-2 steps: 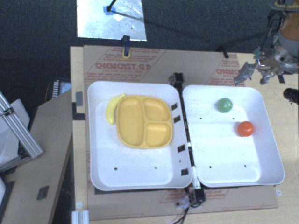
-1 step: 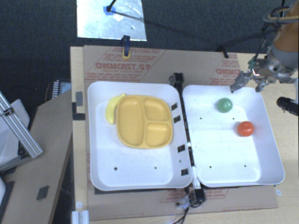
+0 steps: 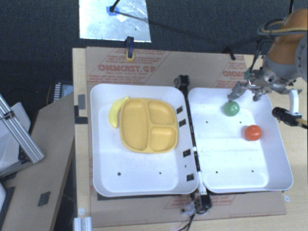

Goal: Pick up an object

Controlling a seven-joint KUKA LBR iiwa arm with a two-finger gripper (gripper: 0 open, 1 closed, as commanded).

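Reaching in from the right, the grey arm with its orange band (image 3: 288, 25) was seen above the far right corner of the right bin (image 3: 269, 177). The gripper (image 3: 247, 91) was held over the bin's back edge, with its two fingers (image 3: 236, 92) spread apart and nothing between them. One fingertip was pointed down toward the green ball (image 3: 231, 108), which was found just beside and slightly below it; whether the two were touching could not be told.

The green ball was placed in the far part of the right bin, near its back wall. An orange ball (image 3: 252, 132) was seen in the same bin, nearer the camera and closer to the right wall, apart from the green one.

In the left bin (image 3: 103, 177), a yellow divided tray (image 3: 147, 124) with three compartments was laid flat near the middle. A banana (image 3: 114, 111) was tucked against the tray's left rim, partly covered by it.

Both bins were set side by side on a brown cardboard sheet (image 3: 144, 64) printed with red lettering, joined by a dark strip with clips (image 3: 188, 124). A yellow clamp (image 3: 130, 49) was fixed at the sheet's back edge, and a shiny metal plate (image 3: 114, 13) was laid beyond it on dark carpet.
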